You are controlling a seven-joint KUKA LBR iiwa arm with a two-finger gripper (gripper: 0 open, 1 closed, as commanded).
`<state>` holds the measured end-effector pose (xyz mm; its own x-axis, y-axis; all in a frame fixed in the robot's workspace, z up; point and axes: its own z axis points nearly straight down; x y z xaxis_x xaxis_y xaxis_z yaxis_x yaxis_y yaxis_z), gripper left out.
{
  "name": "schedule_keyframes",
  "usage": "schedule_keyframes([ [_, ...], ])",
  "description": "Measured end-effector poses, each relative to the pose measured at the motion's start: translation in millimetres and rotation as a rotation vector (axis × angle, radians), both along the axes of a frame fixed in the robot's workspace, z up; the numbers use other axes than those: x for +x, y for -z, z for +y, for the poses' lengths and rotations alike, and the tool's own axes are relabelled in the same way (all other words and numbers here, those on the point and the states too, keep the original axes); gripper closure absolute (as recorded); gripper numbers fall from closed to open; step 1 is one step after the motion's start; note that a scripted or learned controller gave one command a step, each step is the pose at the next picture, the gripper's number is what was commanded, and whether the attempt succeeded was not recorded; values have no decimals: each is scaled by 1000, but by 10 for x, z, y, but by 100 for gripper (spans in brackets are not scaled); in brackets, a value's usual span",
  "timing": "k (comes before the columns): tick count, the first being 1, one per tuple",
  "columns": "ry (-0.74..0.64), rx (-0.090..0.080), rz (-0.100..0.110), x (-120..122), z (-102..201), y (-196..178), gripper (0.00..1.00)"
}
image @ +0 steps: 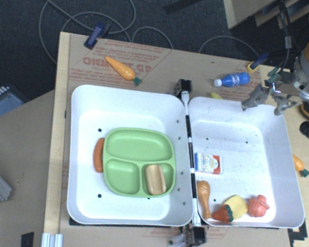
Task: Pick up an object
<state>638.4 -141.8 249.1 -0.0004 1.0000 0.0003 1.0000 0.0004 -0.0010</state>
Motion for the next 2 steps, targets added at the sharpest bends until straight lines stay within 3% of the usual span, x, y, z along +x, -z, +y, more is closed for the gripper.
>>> schedule_keyframes([
  [1,1,-1,0,-776,-28,485,0],
  [2,1,1,2,-1605,199,1527,0],
])
